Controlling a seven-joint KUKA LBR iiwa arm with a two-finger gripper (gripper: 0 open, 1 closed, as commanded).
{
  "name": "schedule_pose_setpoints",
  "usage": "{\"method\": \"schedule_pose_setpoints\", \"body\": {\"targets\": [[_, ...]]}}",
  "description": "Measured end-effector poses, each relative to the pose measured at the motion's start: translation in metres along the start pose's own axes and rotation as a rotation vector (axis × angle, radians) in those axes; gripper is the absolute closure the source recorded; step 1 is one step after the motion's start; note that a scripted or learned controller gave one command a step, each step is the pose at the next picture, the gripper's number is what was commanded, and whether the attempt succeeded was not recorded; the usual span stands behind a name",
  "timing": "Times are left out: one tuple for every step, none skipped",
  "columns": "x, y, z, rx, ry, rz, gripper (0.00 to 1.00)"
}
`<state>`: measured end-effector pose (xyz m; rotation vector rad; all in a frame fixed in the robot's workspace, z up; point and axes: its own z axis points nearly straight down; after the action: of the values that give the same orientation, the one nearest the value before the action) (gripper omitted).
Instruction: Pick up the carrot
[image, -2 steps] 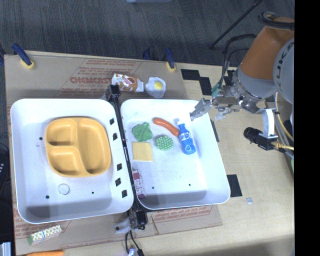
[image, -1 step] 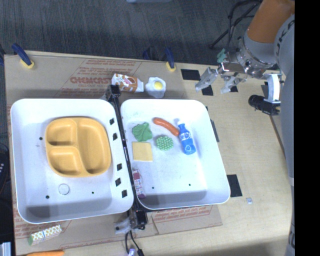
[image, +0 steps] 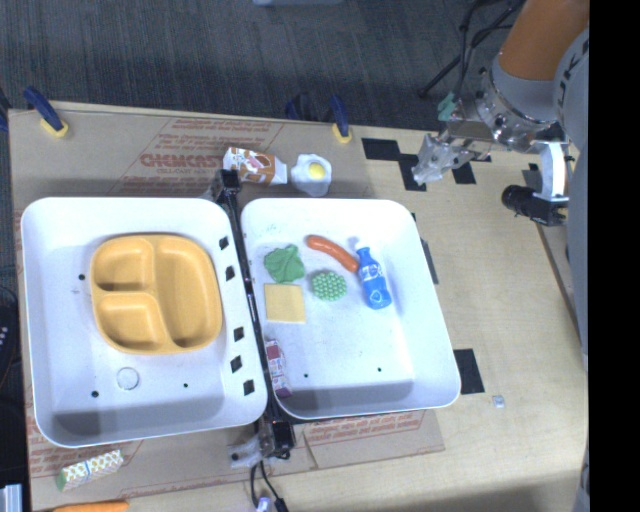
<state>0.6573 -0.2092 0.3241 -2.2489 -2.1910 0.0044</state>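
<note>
End effector (image: 432, 165) is hanging over the bare bench (image: 500, 300) at upper right, outside both bins and well apart from anything in them. Can't tell its state at this angle. Nothing is showing in its grasp.

Carrot (image: 330, 252) is lying in the right bin (image: 425, 330), upper middle, orange, slanting down toward the right. Its lower end is sitting just beside the blue bottle (image: 373, 279). A green dotted round piece (image: 328, 286) is sitting just below the carrot, a leafy green piece (image: 284, 263) to its left, and a yellow square slab (image: 285, 302) below that.

Left bin (image: 50, 330) is holding a yellow divided tray (image: 156, 292) with three compartments.

On the bench above the bins: a small brown-and-white carton (image: 250, 166) and a white-and-yellow egg-like piece (image: 312, 173), side by side. A wrapped item (image: 90, 468) is lying near the bottom left corner, outside the left bin.
</note>
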Motion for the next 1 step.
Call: {"method": "schedule_pose_setpoints", "body": {"targets": [[0.0004, -0.0006, -0.0557, -0.003, -0.001, -0.215, 1.00]]}}
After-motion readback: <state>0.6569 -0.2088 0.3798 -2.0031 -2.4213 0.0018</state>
